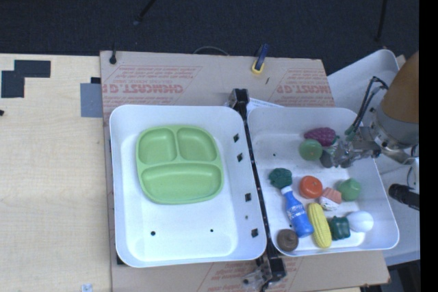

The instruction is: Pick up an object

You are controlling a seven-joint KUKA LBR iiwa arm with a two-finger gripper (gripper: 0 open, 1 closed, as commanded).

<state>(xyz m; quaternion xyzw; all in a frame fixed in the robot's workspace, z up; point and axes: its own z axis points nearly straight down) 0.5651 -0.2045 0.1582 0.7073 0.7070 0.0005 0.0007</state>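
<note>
grey arm (395, 125) with an orange band (409, 89), thin black cables, and a dark metal gripper (337, 157)

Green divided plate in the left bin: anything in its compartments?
Nothing visible: all three compartments of the green divided plate look bare. It lies in the left bin; whatever sits beneath it is hidden.

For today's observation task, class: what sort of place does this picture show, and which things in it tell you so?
Most likely a robotics lab or test bench. A robot arm reaches over two white bins set on cardboard, one holding a green divided plate, the other toy food such as a corn cob, with cables trailing across the dark floor behind.
</note>
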